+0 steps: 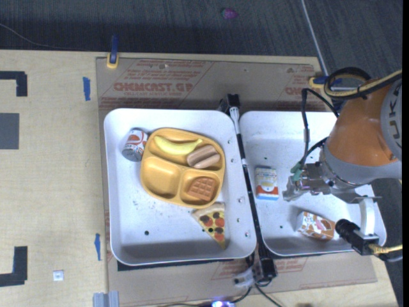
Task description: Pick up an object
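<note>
A grey robot arm with a broad orange band (361, 130) fills the right side of this overhead, slanted view, rising closest to the camera. Its gripper (305, 183) hangs low over the right-hand shallow white bin (281, 130); whether it is spread or pressed together cannot be told, and nothing is seen between its tips.

In that right bin lie two things. A small white carton with an orange label (266, 183) sits near the bin's left wall, just left of the gripper. A crumpled white and orange snack packet (315, 225) lies near the bin's front edge, just below the gripper and apart from it.

The left-hand shallow white bin (121, 229) holds a yellow plastic divided tray (160, 174) with toy food in its compartments: a pale yellow banana (174, 145) in the upper section, a brown hot dog (204, 157) beside it, and a brown waffle square (202, 188) in the lower right section. The lower left section is bare. A small silver and red can (133, 145) lies touching the tray's upper left rim. A toy pizza slice (213, 222) rests just beyond the tray's lower right corner.

Both bins stand side by side on a brown cardboard sheet (153, 78) over a pale wooden surface (48, 171).
</note>
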